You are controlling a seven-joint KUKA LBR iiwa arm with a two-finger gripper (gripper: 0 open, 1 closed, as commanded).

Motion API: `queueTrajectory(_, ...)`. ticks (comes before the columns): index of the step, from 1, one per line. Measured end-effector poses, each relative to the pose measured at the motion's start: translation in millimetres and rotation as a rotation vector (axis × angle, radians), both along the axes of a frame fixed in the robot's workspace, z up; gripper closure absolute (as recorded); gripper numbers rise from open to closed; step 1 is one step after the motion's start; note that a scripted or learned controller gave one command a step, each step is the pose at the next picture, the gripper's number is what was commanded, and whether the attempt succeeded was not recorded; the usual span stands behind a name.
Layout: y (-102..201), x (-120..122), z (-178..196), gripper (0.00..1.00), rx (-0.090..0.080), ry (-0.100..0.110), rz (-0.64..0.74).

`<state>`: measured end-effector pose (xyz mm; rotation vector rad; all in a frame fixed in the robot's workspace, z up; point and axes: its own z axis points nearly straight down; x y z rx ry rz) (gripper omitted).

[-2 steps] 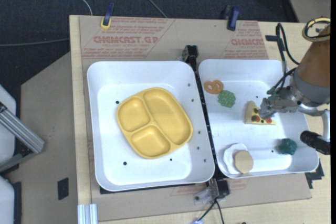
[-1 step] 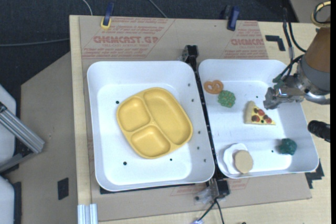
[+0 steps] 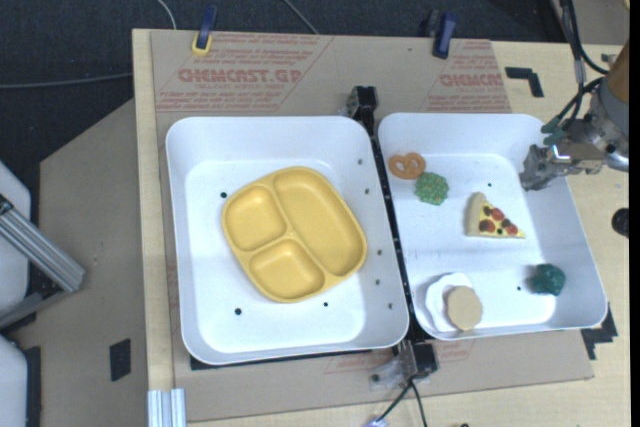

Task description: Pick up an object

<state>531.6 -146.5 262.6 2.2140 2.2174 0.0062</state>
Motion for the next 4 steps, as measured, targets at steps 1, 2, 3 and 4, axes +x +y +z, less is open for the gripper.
queueTrajectory(1,59,13,-12,1.00,0.005,0.010,0.004)
queueTrajectory(2,103,24,-14,1.00,0.003,0.007,0.003)
queueTrajectory(3,165,25,-22,1.00,0.005,0.012,0.003)
queueTrajectory(4,214,32,-36,1.00,0.004,0.011,0.003)
